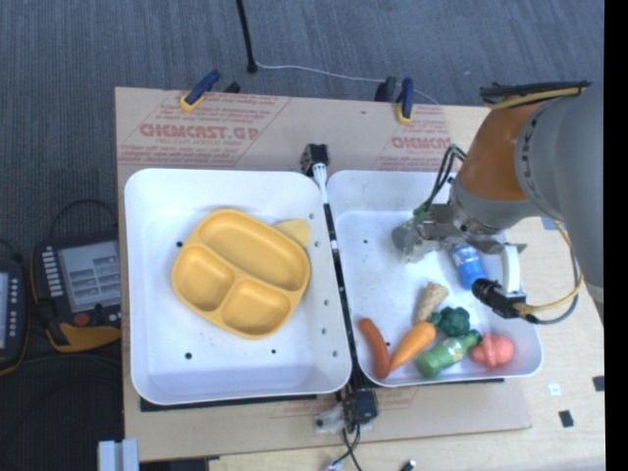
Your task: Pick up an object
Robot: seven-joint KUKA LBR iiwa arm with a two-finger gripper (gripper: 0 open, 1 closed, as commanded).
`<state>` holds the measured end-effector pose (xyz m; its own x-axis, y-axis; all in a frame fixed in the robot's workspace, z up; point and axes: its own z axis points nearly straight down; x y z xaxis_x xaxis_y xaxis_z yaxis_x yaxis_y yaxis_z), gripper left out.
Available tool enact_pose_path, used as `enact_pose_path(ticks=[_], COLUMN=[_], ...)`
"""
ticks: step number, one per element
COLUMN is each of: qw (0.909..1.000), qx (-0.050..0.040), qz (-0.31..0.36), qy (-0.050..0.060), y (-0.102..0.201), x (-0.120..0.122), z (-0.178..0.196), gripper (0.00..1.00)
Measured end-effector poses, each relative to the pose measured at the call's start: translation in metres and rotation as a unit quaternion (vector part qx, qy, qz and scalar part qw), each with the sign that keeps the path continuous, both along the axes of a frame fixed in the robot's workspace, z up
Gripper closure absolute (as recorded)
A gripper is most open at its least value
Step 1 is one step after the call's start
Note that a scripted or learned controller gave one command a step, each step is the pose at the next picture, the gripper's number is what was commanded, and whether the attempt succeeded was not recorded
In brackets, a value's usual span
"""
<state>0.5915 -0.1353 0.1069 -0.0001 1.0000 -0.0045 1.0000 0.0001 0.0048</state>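
The right bin (378, 199) holds several toy foods along its near side: a red sausage (373, 346), an orange carrot (412, 345), a beige parsnip-like piece (430, 300), a broccoli (452, 320), a green bottle-shaped item (446, 353) and a pink fruit (494, 350). A small blue can (466, 261) lies in the bin's middle right. My gripper (414, 235) hangs low over the middle of this bin, just left of the blue can, with its grey body above the white floor. Nothing is visibly held in it.
The left bin (157, 204) holds a yellow three-compartment plate (240, 271) with a small yellow piece (293, 230) at its far right corner. A black divider rail (334, 253) runs between the bins. My arm's cable and black plug (493, 296) hang over the right bin's right side.
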Motion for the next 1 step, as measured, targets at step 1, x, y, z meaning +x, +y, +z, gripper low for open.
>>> enact_pose_path(ticks=[1], qw=[1.0], qx=[0.0], qz=[0.0], qy=[0.0], y=[0.0], x=[-0.0001], z=[-0.0002], gripper=[0.0])
